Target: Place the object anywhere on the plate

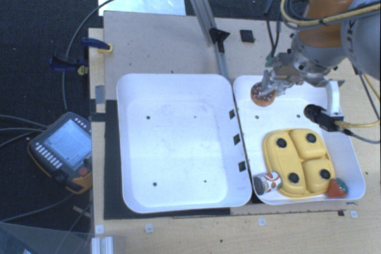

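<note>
While the two-finger claw sits low over the far left corner of the right-hand shallow white bin, a round brown doughnut-shaped object lies directly beneath its tip; whether the claw grips it cannot be told. Nearer the camera than the claw stands a small printed can. To the can's right is the yellow sectioned plastic plate, then a red strawberry-like toy.
</note>
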You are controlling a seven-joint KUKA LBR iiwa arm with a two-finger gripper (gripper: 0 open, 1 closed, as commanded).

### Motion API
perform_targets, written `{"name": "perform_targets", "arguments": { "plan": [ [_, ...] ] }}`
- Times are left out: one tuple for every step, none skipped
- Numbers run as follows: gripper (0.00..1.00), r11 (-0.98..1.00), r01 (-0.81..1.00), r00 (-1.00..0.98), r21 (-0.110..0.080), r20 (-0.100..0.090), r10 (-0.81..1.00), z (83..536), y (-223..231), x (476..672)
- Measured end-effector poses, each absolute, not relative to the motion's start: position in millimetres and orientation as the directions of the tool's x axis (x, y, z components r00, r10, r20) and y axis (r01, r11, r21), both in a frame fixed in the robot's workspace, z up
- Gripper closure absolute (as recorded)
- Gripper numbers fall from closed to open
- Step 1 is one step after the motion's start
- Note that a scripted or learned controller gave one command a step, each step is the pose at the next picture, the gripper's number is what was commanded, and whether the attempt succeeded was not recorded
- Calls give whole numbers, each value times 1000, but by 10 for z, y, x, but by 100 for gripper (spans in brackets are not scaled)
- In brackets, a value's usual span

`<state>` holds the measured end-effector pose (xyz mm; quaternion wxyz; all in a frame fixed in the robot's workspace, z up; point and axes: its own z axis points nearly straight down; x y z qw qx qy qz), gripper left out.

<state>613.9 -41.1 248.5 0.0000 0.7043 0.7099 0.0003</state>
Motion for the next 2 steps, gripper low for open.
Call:
{"name": "perform_targets", "arguments": {
  "plan": [
    [100,8,1000,-8,0,1,1000,2336,124,6054],
    [100,8,1000,-8,0,1,1000,2214,662,5958]
  ]
}}
